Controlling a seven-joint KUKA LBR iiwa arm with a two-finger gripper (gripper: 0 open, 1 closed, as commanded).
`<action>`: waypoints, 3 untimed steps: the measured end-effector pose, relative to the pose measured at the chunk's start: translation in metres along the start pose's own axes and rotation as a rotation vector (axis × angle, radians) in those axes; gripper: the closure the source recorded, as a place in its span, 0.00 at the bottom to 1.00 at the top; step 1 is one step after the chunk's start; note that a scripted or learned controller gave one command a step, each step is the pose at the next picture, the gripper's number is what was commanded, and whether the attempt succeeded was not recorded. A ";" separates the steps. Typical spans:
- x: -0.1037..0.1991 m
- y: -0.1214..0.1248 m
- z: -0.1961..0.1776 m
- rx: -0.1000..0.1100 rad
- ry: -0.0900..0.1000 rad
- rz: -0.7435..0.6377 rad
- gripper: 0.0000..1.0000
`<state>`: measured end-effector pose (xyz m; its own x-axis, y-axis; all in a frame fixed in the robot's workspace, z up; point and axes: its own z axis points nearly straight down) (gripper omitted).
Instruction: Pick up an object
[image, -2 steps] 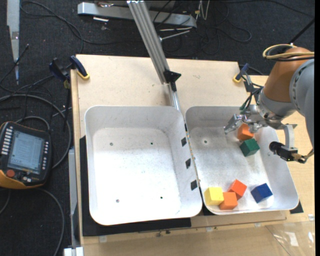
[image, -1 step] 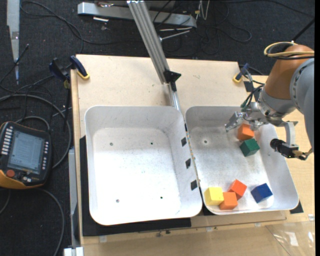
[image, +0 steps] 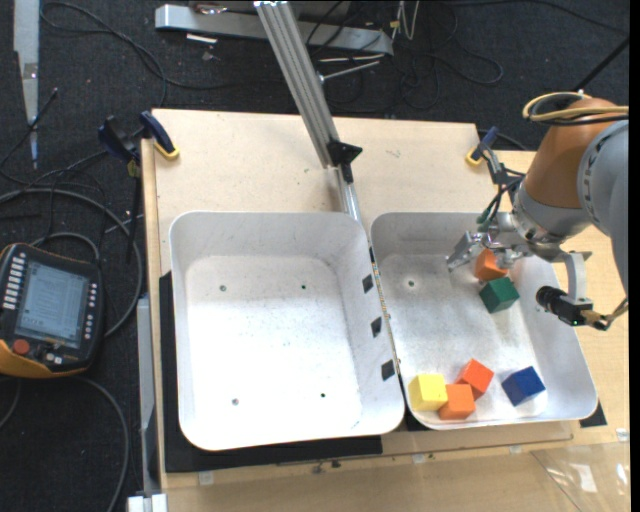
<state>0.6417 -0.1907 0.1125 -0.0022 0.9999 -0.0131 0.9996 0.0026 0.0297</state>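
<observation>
Pale plywood bench (image: 260, 165) on dark carpet, black cables trailing over the floor at the far and left sides. A teach pendant (image: 48, 310) with a lit screen lies on the floor at left. Two clamps grip the bench's far edge, one at the left corner (image: 150, 133), one toward the right (image: 482, 148). A slanted aluminium strut (image: 305, 85) runs from the far side down to the seam between the bins. Left bin (image: 200, 250): shallow white plastic, speckled and scuffed, rounded corners. Right bin (image: 420, 240): same make, holds all the blocks. The arm (image: 575, 175) comes in from the right, orange band above a grey wrist, and the gripper (image: 487, 250) sits low over the far part of the right bin. An orange block (image: 488, 266) lies directly under the gripper, touching or just beneath the metal fingers; cannot tell whether the fingers are spread or closed on it. A green cube (image: 498, 295) sits just near of that block, tilted, touching or almost touching it. Along the near edge of the right bin, well apart from the gripper: yellow cube (image: 428, 391), an orange cube (image: 459, 401) beside it, a second orange cube (image: 477, 376) just behind, and a blue cube (image: 522, 385) to the right. Blocks look matte, with crisp edges.
</observation>
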 end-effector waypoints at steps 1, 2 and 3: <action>-0.003 0.006 0.000 -0.006 -0.002 -0.001 0.00; 0.002 0.022 0.001 -0.004 0.000 0.002 0.00; 0.002 0.022 0.001 0.004 -0.003 -0.002 0.00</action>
<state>0.6636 -0.1890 0.1119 -0.0038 0.9999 -0.0162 0.9997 0.0042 0.0258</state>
